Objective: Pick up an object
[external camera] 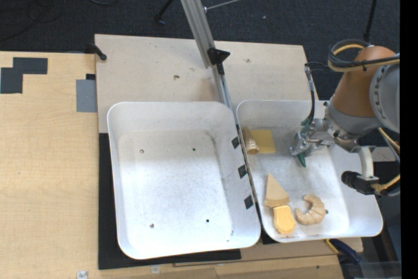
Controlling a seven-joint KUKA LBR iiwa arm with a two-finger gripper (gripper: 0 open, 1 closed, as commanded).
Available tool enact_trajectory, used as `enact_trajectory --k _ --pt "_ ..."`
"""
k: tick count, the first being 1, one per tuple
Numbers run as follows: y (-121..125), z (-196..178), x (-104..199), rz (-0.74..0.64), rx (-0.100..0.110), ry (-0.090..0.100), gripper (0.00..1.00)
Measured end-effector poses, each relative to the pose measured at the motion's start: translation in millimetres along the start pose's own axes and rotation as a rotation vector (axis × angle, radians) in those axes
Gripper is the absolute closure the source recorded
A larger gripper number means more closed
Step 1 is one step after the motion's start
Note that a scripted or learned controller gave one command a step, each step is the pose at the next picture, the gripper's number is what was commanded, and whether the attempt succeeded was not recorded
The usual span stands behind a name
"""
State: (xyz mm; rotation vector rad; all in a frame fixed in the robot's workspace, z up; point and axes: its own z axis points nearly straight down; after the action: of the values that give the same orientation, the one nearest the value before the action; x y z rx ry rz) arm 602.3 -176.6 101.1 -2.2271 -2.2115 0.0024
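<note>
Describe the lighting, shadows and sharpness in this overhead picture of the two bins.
Camera view: even, soft light; the left bin has a bright, slightly washed floor; the croissant and cheese wedge cast only faint shadows; the floor beyond the bench is dark; small things look soft, and the gripper is too blurred for detail.

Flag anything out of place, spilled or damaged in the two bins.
Nothing stands out. The croissant, two wedge pieces and tan block lie loose in the right bin; no spills or damage visible.
</note>
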Motion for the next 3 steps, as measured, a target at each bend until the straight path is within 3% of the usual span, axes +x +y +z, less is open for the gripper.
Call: enact_trajectory --k 2,3 --pt "-3.2 -103.3 -9.7 -0.008 -0.007 -0.002 1.00" --pt "-6.1 -116.3 44.6 -0.011 -0.001 0.000 1.00"
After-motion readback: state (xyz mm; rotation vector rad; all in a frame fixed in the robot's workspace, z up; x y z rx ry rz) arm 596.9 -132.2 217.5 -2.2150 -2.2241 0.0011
